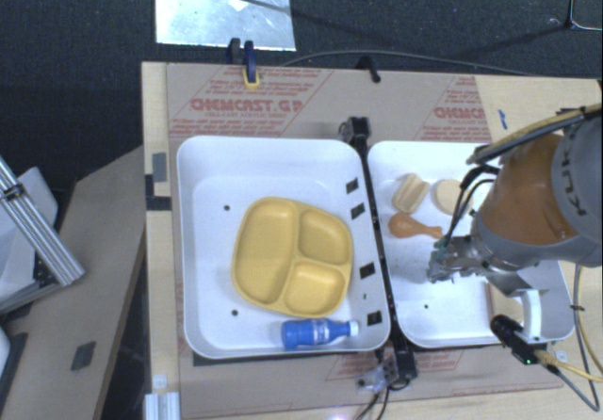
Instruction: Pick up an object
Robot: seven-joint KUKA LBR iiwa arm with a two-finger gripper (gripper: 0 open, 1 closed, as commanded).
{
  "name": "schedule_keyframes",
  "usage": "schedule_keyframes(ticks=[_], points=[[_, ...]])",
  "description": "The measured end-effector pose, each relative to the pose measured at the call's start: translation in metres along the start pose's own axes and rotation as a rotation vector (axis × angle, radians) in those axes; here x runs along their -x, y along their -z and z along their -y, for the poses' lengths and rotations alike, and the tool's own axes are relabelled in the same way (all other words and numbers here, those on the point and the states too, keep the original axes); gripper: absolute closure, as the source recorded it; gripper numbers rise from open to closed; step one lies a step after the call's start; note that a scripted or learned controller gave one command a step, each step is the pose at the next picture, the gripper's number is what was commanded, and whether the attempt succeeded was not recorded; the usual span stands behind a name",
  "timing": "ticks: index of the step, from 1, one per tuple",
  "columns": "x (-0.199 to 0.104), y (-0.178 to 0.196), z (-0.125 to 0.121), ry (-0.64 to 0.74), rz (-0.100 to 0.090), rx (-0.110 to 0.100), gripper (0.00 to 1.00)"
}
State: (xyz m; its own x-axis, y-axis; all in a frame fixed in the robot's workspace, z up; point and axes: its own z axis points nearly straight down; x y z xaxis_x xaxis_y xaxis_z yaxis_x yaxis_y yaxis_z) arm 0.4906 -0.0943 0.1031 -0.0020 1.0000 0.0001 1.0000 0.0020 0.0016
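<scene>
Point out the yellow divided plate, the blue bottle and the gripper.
yellow divided plate (pixel 292 253), camera view, on the ridge where its compartments meet.
blue bottle (pixel 311 332), camera view, on the middle of its body.
gripper (pixel 445 265), camera view, at its tip over the right bin.

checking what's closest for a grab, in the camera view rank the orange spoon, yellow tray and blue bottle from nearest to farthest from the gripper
1. Orange spoon: in the right bin, just up and left of the gripper.
2. Blue bottle: left bin, along its near edge.
3. Yellow tray: middle of the left bin; its near edge is about as close as the bottle, so those two are hard to call.
</scene>
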Motion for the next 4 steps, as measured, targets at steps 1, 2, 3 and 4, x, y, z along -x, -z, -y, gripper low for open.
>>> schedule_keyframes(ticks=[1,2,3,4], points=[[0.000,0.064,-0.001,0.002,0.001,0.006,1.00],[0.000,0.117,-0.003,0.002,0.002,0.007,1.00],[-0.039,0.121,-0.038,0.007,-0.001,0.003,1.00],[-0.083,0.125,-0.072,0.008,-0.002,0.003,1.00]])
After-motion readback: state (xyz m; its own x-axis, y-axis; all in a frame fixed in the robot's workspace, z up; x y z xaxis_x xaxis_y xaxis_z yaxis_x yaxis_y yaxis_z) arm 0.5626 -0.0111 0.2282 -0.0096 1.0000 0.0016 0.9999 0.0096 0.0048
